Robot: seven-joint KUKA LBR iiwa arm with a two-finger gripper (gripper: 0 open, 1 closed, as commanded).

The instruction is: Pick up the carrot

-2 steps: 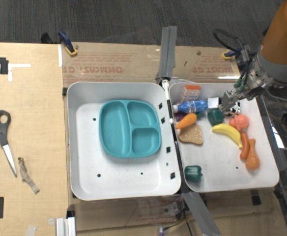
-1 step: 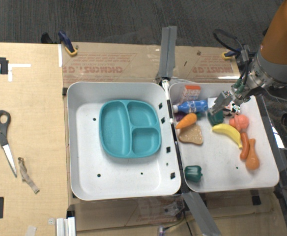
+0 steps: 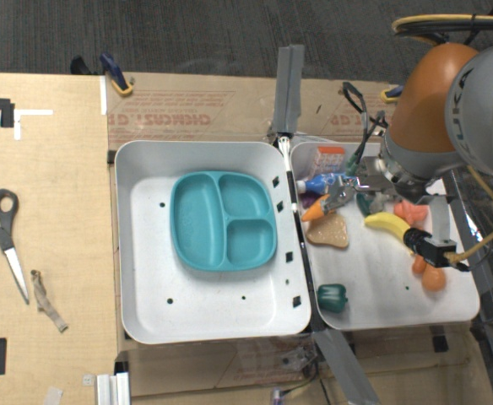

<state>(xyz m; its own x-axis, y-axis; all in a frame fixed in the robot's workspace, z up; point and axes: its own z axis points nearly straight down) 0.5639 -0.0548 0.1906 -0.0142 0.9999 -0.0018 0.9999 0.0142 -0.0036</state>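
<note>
The carrot [image 3: 314, 212], a small orange pointed piece, lies at the left wall of the right bin [image 3: 398, 310], just above a slice of bread [image 3: 328, 233]. My gripper [image 3: 344, 192] reaches in from the right and hangs low right beside the carrot's upper right end. Whether it touches the carrot cannot be made out. The grey arm with its orange band [image 3: 432, 91] covers the bin's far right corner.
The right bin also holds a banana [image 3: 387, 224], a green pepper [image 3: 332, 297], a pink piece [image 3: 412, 212], orange pieces [image 3: 430, 277], a blue item [image 3: 319, 184] and a white box [image 3: 327, 154]. A teal divided plate [image 3: 225, 222] sits in the left bin [image 3: 145, 294]. Scissors [image 3: 3, 226] lie on the bench.
</note>
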